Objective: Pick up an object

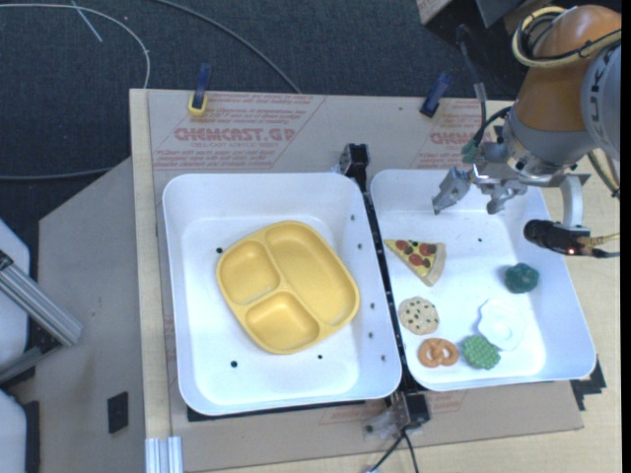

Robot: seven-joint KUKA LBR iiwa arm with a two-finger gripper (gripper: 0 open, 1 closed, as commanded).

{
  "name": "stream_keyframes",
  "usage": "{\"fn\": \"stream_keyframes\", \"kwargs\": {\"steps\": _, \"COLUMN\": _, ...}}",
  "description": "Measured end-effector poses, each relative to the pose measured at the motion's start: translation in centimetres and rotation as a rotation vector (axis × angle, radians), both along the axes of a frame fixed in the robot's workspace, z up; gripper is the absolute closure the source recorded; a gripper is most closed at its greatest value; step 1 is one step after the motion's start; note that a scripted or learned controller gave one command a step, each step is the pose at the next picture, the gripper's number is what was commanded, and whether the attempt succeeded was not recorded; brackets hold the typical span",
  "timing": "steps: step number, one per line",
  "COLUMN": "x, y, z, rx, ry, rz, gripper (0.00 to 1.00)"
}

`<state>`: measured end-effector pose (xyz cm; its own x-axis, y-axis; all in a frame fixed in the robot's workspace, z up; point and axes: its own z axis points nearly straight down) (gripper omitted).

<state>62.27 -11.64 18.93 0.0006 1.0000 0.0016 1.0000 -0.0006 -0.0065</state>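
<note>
Pizza slice, a flat toy wedge with red dots, is the biggest pickable thing in the right-hand bin and lies just below and a little left of the claw. It looks light and stiff, probably smooth plastic, so a pinch across its narrow width near the crust end seems safer than across the point. The claw hangs over the bin's upper part with its two fingers spread and nothing between them. Farther below it lie a cookie and a pretzel, both thin and low, likely hard to get fingers under. Down to its right sit a white egg-like piece, a green leafy piece and a small dark green lump, the last rounder and perhaps easiest to clamp.
</note>
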Motion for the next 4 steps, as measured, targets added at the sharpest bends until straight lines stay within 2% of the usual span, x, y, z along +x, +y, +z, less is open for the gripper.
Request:
{"fn": "stream_keyframes", "kwargs": {"steps": 2, "x": -0.7, "y": -0.4, "z": -9.8, "rx": 0.0, "ry": -0.005, "rz": -0.001, "gripper": 0.0}}
{"fn": "stream_keyframes", "kwargs": {"steps": 3, "x": -0.4, "y": -0.3, "z": -8.2, "rx": 0.0, "ry": -0.013, "rz": 0.001, "gripper": 1.0}}
{"fn": "stream_keyframes", "kwargs": {"steps": 4, "x": -1.0, "y": 0.4, "z": -2.7, "rx": -0.002, "ry": -0.011, "rz": 0.002, "gripper": 1.0}}
